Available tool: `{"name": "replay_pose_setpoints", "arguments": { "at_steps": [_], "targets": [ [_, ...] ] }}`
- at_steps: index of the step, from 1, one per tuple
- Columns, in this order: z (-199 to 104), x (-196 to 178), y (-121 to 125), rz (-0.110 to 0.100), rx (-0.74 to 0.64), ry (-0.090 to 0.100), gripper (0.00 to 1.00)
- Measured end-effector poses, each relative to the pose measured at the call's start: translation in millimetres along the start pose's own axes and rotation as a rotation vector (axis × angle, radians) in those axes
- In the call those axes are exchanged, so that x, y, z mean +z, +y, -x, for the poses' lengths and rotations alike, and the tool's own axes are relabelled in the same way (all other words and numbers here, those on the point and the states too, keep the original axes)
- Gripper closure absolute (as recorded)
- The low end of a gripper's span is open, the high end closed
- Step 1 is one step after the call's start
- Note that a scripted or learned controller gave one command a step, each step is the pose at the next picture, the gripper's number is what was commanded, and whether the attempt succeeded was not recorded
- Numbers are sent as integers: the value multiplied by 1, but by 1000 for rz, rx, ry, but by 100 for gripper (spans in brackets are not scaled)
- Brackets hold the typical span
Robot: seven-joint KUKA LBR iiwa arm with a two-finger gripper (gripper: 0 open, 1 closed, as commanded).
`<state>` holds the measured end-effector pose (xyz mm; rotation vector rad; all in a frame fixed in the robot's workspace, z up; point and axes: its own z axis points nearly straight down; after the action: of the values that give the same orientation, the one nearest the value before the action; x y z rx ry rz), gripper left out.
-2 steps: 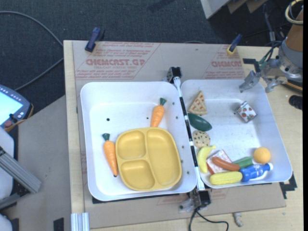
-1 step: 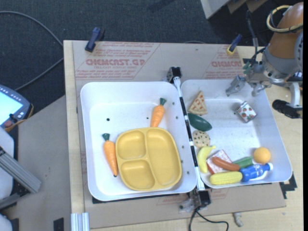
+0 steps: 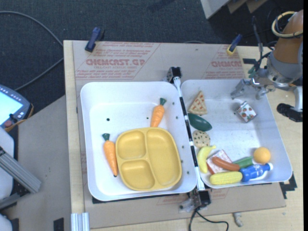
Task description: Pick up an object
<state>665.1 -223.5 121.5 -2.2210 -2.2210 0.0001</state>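
My gripper (image 3: pixel 250 91) hangs over the far right corner of the right bin (image 3: pixel 279 143), fingers spread open with nothing between them. Just below it a small white cube with red spots (image 3: pixel 246 111) lies on the bin floor, apart from the fingers. Along the bin's left side lie a pizza slice (image 3: pixel 198 103), a dark green piece (image 3: pixel 199 122) and a cookie (image 3: pixel 200 138). At the near edge a banana (image 3: pixel 206 155), a sausage (image 3: pixel 225 164), a corn cob (image 3: pixel 224 178), a blue bottle (image 3: pixel 254 171) and an orange (image 3: pixel 262 155) are crowded together.
The left bin (image 3: pixel 91 109) holds a yellow divided plate (image 3: pixel 147 158) and two carrots (image 3: pixel 158 113) (image 3: pixel 110 155). A black divider clip (image 3: pixel 174 73) sits between the bins at the far side. The middle of the right bin's floor is bare.
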Motion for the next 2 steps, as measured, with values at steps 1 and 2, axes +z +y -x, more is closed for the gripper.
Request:
{"name": "replay_pose_setpoints", "arguments": {
  "at_steps": [1, 2],
  "targets": [
    [-54, 17, -13, 0, -1, 1, 0],
    [-104, 37, 1, -1, -1, 1, 0]
  ]
}}
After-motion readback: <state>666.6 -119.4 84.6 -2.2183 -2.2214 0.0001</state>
